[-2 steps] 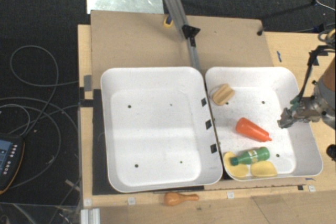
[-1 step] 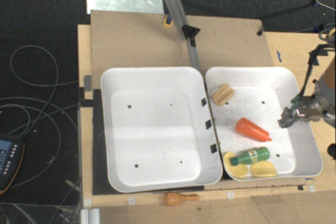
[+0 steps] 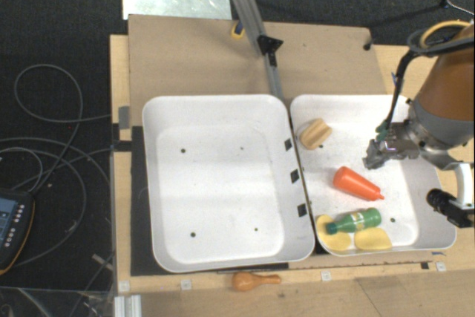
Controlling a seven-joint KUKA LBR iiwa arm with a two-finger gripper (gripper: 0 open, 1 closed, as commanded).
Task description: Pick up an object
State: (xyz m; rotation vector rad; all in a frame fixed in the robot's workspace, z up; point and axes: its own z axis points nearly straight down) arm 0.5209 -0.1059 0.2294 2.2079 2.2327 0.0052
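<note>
The arm reaches in from the right, its orange band (image 3: pixel 451 89) above the right bin (image 3: pixel 349 109), and the gripper (image 3: pixel 378 154) hangs low over that bin's middle, just up and to the right of the orange carrot (image 3: pixel 357 183). The fingertips are small and dark against the white floor, and whether they stand apart or closed cannot be told from this slant; nothing shows between them, and they appear to be apart from the carrot rather than touching it. The carrot lies on its side, its blunt end toward the bin's centre and its point toward the lower right. Up and to the left of it, near the divider, sits a tan wooden block (image 3: pixel 315 133). Along the bin's near wall a green bottle (image 3: pixel 356 220) lies on its side, resting across two yellow pieces (image 3: pixel 372 238) (flat, rounded, perhaps toy fruit slices). The left bin (image 3: pixel 167 115) sits beside it, edge to edge. On the bench in front of the bins lies a small tan pear-shaped object (image 3: pixel 255 280).
</note>
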